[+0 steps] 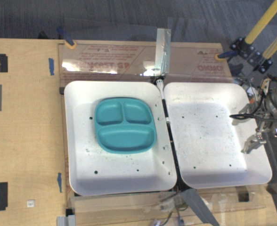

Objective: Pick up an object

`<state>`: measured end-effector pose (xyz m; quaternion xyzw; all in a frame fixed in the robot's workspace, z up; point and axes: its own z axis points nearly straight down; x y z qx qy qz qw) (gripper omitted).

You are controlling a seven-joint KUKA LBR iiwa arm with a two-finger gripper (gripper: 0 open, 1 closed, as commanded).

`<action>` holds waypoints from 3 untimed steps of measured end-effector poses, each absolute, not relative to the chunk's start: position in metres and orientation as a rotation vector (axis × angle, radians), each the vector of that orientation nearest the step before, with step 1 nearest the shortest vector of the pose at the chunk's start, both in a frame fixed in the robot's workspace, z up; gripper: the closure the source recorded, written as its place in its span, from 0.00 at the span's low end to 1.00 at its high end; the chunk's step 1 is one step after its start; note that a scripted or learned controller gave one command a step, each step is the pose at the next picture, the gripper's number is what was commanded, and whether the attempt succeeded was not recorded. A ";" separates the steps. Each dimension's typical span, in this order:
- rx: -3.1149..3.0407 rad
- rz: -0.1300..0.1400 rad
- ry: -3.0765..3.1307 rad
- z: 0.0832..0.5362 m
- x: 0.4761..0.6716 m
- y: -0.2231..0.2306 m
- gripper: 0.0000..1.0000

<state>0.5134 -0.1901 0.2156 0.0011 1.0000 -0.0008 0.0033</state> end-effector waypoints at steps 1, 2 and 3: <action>-0.434 -0.005 3.103 0.089 0.482 -0.197 0.00; -0.438 -0.016 3.085 0.103 0.488 -0.196 1.00; -0.792 -0.010 3.029 0.090 0.525 -0.165 1.00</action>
